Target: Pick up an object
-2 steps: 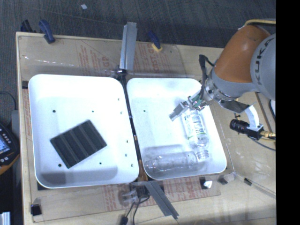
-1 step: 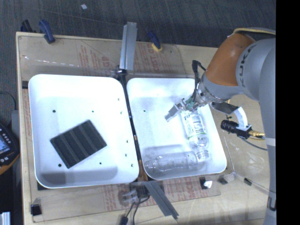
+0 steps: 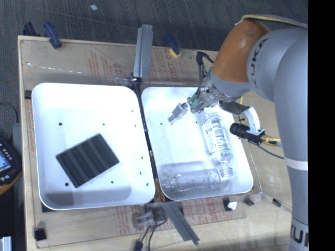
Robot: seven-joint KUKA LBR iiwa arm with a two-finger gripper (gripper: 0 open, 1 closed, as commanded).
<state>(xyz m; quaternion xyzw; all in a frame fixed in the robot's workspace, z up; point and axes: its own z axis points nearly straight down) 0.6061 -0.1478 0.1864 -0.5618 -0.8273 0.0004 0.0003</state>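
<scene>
Camera view: the gripper (image 3: 180, 111) hangs over the upper middle of the right bin (image 3: 157, 140), its pale fingers pointing toward the left of the frame. Whether they are spread or pressed together I cannot tell, and nothing shows between them.

The nearest candidate is a clear plastic bottle with a printed label (image 3: 215, 136). It lies just right of and below the gripper, along the bin's right wall, and its long axis runs from upper left to lower right. A second clear bottle (image 3: 191, 180) lies along the bin's lower edge, its long axis nearly level across the frame and farther from the gripper.

In the left bin (image 3: 42, 103), a dark ribbed slab (image 3: 87, 159) lies tilted at lower left, well apart from the arm.

The labelled bottle looks the likeliest target; closing across its narrow width would probably suit.
</scene>
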